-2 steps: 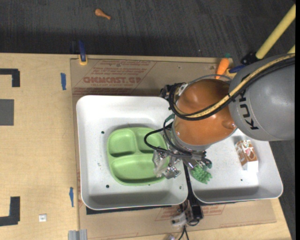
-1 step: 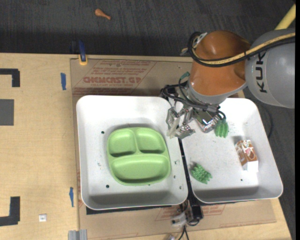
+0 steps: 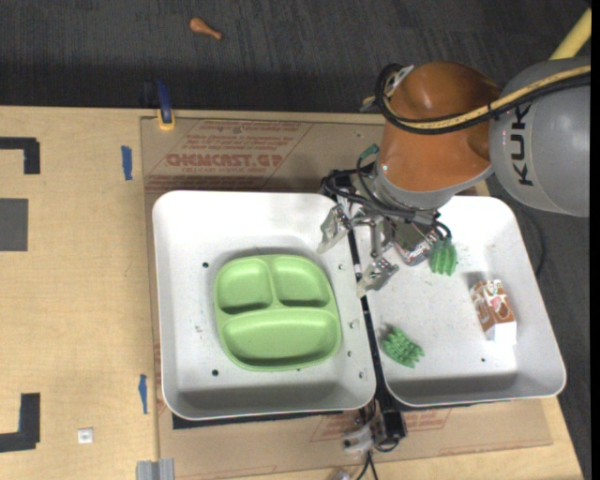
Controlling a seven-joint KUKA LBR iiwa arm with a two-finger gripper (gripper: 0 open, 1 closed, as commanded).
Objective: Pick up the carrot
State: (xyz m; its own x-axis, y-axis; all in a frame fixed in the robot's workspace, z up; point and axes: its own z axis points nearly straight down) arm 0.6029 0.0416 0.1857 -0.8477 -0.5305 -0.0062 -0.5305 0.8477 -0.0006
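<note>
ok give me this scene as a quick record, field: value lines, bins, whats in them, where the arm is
left bin: holds a green divided tray
right bin: two green toy pieces, one near the arm, one at the front left; a brown and white item on the right
arm: over the back of the right bin, near the divider
pincer: low by the divider, finger state unclear
carrot: none identifiable in either bin
orange object: on the dark floor beyond the bench
</note>
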